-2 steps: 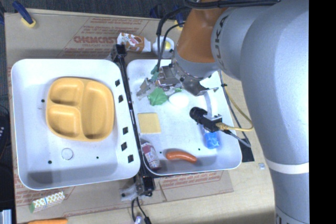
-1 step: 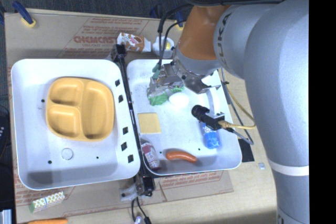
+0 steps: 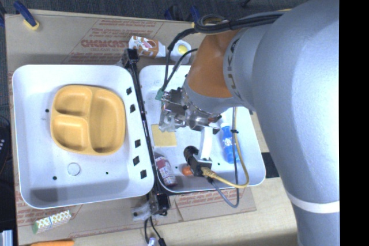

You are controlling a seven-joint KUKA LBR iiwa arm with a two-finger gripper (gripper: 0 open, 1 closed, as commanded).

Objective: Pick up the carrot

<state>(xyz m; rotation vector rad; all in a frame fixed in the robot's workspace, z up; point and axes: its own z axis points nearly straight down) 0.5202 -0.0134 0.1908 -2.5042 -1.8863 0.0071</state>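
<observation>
A small orange piece, which looks like the carrot point(image 3: 186, 170), lies near the front edge of the right bin point(image 3: 253, 173), partly hidden by the robot's black cylinder. My gripper point(image 3: 170, 117) hangs low over the left-middle of that bin, up and to the left of the carrot and apart from it. It stands just above a flat yellow square point(image 3: 165, 137). I see nothing held in it.
A dark red can point(image 3: 163, 170) lies left of the carrot at the bin's front-left corner. A blue bottle point(image 3: 229, 145) lies to the right. The left bin point(image 3: 29, 124) holds a yellow divided plate point(image 3: 89, 118). A small box point(image 3: 144, 45) sits behind the bins.
</observation>
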